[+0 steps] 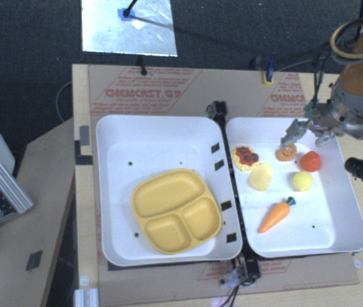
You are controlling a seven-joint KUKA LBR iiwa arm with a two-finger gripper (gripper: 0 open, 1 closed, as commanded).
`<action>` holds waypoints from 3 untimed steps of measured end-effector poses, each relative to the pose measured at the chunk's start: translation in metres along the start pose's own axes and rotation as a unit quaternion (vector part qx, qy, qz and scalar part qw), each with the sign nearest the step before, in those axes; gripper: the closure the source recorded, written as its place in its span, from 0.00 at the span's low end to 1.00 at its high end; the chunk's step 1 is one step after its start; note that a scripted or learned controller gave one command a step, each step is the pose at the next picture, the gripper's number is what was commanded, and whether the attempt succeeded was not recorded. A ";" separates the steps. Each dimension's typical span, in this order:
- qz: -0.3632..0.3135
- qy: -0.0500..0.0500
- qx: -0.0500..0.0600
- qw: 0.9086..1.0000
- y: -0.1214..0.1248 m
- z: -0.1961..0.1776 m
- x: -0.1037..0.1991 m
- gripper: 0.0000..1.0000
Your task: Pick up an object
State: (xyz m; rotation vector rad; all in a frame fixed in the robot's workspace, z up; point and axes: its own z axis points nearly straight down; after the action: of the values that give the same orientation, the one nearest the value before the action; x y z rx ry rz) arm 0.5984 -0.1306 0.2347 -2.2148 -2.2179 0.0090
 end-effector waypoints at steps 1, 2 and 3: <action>-0.001 -0.001 -0.005 1.000 0.002 -0.006 0.000 0.00; -0.001 0.000 -0.004 1.000 -0.001 0.049 0.009 0.00; 0.000 0.000 -0.003 1.000 -0.008 0.108 0.009 0.00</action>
State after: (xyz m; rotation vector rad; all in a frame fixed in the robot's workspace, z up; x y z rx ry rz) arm 0.5892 -0.1216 0.1264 -2.2183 -2.2218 0.0022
